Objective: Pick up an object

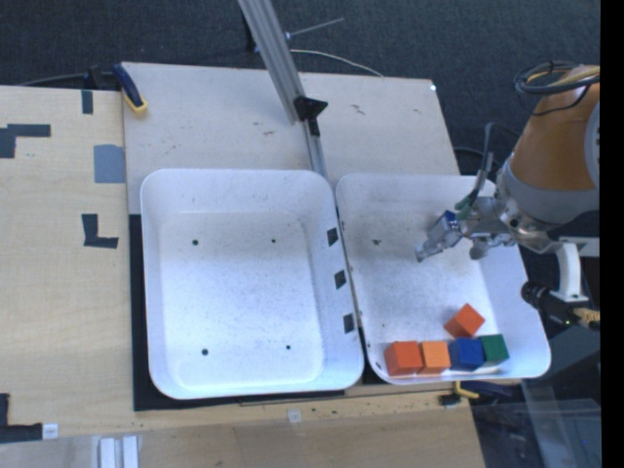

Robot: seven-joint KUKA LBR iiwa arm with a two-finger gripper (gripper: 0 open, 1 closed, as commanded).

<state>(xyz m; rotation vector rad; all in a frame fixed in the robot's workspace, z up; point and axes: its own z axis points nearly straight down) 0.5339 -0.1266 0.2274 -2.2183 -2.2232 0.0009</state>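
The gripper (436, 245) hangs over the right bin (390, 203); whether it is spread cannot be told. Five blocks crowd that bin's near wall: a row of orange block (403, 358), second orange block (435, 356), blue block (468, 353), green block (494, 347). A tilted orange block (468, 320) sits just behind, corner-on.

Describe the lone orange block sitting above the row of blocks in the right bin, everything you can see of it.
The orange block is a small cube, matte and solid-coloured, turned at an angle to the bin walls. It rests on the floor of the right bin near the front corner, just above the row of blocks, close to the blue block; whether they touch is unclear. The gripper is apart from it, further back.
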